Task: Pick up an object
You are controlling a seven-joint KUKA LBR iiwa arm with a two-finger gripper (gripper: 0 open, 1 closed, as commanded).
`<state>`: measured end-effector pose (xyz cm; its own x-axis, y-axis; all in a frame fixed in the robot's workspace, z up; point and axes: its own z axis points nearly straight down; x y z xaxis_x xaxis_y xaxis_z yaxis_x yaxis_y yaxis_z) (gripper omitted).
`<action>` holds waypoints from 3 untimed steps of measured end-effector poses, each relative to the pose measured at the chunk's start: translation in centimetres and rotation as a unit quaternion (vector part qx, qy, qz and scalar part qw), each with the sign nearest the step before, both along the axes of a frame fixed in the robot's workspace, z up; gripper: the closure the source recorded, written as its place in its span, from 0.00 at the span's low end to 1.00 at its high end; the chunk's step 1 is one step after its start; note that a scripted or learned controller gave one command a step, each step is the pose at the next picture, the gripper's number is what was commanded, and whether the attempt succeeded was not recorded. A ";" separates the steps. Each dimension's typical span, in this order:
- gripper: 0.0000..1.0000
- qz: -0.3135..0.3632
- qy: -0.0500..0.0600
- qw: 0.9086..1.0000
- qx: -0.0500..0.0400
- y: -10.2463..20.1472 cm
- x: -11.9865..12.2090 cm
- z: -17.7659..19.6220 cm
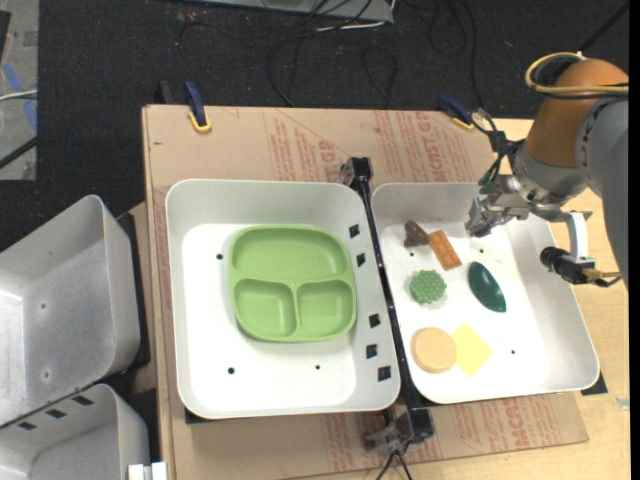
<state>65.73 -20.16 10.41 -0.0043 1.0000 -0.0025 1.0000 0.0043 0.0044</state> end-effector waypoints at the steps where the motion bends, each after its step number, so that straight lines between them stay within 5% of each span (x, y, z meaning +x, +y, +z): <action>1: 1.00 -0.002 0.000 1.000 0.000 -0.9 0.0 4.8; 2: 1.00 -0.002 -0.001 1.000 0.000 -1.2 -0.2 11.1; 3: 1.00 -0.001 0.000 1.000 0.000 -1.2 -0.1 12.2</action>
